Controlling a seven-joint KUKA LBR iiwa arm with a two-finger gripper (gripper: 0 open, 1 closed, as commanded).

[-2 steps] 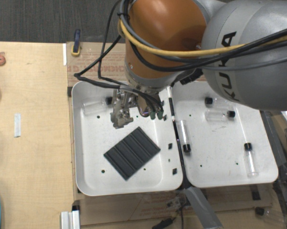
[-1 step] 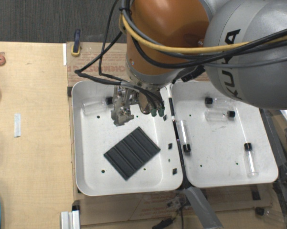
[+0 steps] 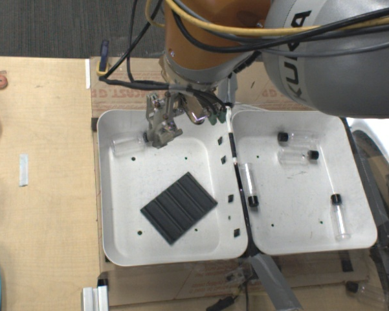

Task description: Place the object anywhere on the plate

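The plate (image 3: pixel 179 207) is a dark ribbed rectangle lying at a slant on the floor of the left bin (image 3: pixel 110 193), toward its front. A clear vial (image 3: pixel 124 146) lies near the bin's back left corner, faint against the white. My gripper (image 3: pixel 158 136) hangs over the back of the left bin, just right of that vial and well behind the plate. Its fingers look shut, and I see nothing between them.
The right bin (image 3: pixel 356 173) holds several clear vials with black caps, among them one at the back (image 3: pixel 291 137), one at the front right (image 3: pixel 337 214) and one along the divider (image 3: pixel 248 185). Black cables (image 3: pixel 126 60) loop from the wrist over the back of the bench.
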